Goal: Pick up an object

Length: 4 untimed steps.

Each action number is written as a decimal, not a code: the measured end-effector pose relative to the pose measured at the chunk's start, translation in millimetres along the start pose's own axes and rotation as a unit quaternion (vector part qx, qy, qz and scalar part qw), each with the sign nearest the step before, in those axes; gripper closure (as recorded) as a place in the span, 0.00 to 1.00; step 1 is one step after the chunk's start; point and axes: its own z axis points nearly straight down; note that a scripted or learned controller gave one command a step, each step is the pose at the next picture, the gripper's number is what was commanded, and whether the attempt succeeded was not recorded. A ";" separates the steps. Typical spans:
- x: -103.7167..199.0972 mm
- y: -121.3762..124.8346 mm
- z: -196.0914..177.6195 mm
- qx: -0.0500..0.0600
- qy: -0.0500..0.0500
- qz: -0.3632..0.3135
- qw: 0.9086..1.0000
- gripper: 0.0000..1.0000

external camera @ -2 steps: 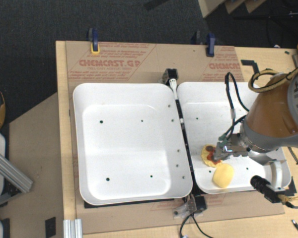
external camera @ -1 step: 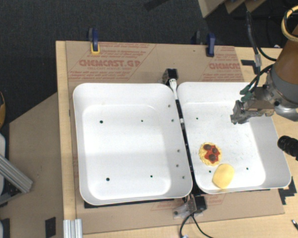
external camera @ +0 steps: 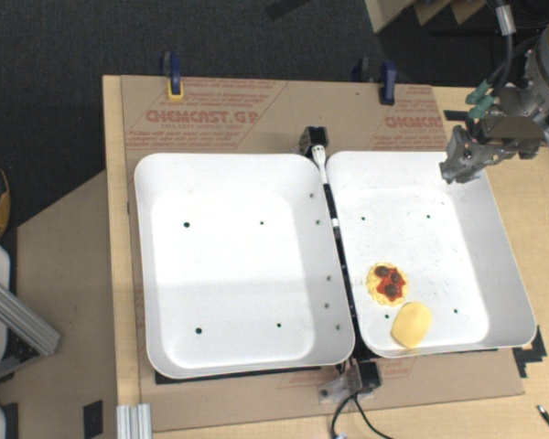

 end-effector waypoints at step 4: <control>235.2 90.7 126.0 0.009 -0.001 0.004 1.000 1.00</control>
